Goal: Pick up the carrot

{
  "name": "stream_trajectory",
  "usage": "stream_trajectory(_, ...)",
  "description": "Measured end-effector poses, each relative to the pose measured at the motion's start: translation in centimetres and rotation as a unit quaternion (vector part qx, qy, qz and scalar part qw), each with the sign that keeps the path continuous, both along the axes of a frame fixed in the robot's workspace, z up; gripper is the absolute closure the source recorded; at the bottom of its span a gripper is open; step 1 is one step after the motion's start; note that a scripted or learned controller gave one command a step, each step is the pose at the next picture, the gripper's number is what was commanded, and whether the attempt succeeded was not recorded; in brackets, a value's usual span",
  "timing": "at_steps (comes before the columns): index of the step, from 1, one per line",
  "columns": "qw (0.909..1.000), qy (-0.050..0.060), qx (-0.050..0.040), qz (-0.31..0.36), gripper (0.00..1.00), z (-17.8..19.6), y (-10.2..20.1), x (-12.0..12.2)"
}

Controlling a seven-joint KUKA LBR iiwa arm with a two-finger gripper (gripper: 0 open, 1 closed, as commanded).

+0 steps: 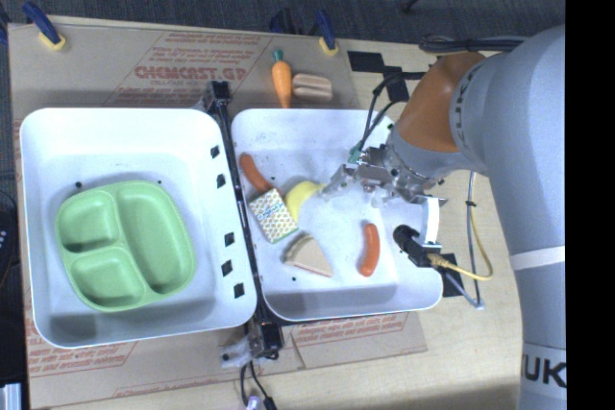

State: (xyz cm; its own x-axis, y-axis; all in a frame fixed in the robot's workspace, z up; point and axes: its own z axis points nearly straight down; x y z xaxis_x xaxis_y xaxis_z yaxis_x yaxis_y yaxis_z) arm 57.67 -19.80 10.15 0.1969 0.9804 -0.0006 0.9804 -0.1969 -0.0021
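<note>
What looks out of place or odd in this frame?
The carrot lies outside both bins, on the cardboard behind the right bin, beside a tan block. The pincer is over the right bin, away from it.

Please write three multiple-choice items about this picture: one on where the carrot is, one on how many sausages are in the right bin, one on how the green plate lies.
1. Where is the carrot?
A. In the left bin
B. On the cardboard behind the right bin
C. On the green plate

2. How many sausages lie in the right bin?
A. One
B. Two
C. Four

3. How does the green plate lie?
A. Flat in the left bin, compartments up
B. Upside down
C. Leaning on the arm

Answers:
1 B, the carrot lies outside the bins, beside a small tan block.
2 B, one sausage is near the left wall and the other near the right.
3 A, its three compartments face the camera.
</note>
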Motion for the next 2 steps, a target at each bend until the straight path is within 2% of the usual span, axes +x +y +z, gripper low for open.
stream_trajectory(1,0.999,0.001,0.001,-0.044,0.0,-1.0,5.8,6.7)
stream_trajectory(2,0.9839,0.001,0.0001,-0.179,0.0,-1.0,8.7,8.0)
